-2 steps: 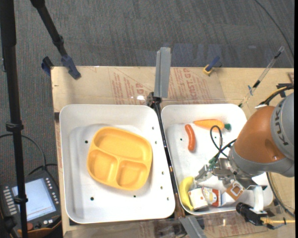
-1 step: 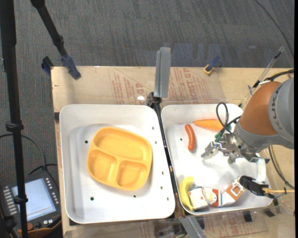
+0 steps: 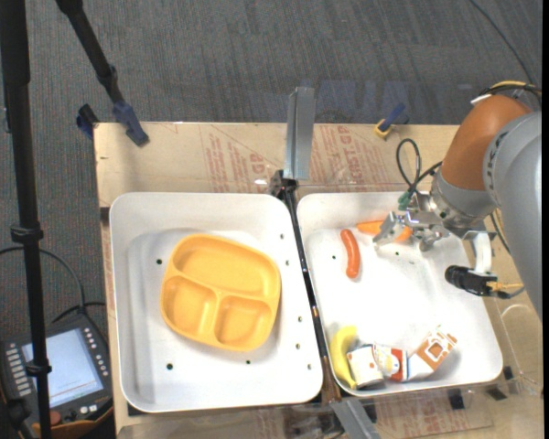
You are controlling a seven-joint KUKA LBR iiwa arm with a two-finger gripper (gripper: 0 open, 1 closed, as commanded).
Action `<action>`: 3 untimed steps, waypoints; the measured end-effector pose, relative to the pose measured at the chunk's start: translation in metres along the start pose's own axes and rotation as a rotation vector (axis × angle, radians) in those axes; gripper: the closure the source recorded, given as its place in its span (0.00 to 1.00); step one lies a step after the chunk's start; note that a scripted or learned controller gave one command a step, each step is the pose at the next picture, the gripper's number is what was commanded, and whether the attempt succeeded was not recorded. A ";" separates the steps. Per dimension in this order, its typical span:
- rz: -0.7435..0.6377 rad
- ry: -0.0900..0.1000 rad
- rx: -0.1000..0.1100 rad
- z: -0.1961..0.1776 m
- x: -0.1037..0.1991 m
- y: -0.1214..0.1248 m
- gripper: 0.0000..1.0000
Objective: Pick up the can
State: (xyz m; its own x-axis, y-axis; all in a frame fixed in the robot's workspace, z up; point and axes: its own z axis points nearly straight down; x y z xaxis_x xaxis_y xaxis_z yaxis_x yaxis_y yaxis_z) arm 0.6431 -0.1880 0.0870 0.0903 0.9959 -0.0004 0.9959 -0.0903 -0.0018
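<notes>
The can (image 3: pixel 370 365) lies on its side near the front edge of the right bin (image 3: pixel 412 291), with a white and yellow label. It sits between a banana (image 3: pixel 344 345) and a red and white pack (image 3: pixel 398 366). My gripper (image 3: pixel 410 228) is low at the back of the right bin, far from the can, right beside a small orange carrot-like piece (image 3: pixel 382 230). Nothing from the can's cluster is at the gripper.
A red sausage (image 3: pixel 351 252) lies at the back left of the right bin. An orange and white carton (image 3: pixel 436 347) rests at the front right. A yellow divided plate (image 3: pixel 221 291) fills the middle of the left bin (image 3: pixel 133 245). A metal post (image 3: pixel 299 144) stands between the bins.
</notes>
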 end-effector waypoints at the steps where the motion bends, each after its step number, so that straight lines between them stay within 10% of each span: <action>1: 0.121 0.001 0.001 -0.001 0.005 0.000 0.00; 2: -0.162 0.002 0.000 0.000 0.060 -0.067 0.00; 3: -0.133 0.002 0.002 0.001 0.040 -0.134 0.00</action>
State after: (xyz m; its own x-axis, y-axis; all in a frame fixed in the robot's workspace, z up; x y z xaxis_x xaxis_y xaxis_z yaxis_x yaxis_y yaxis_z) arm 0.5130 -0.1364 0.0866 -0.0423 0.9991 0.0024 0.9991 0.0423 -0.0035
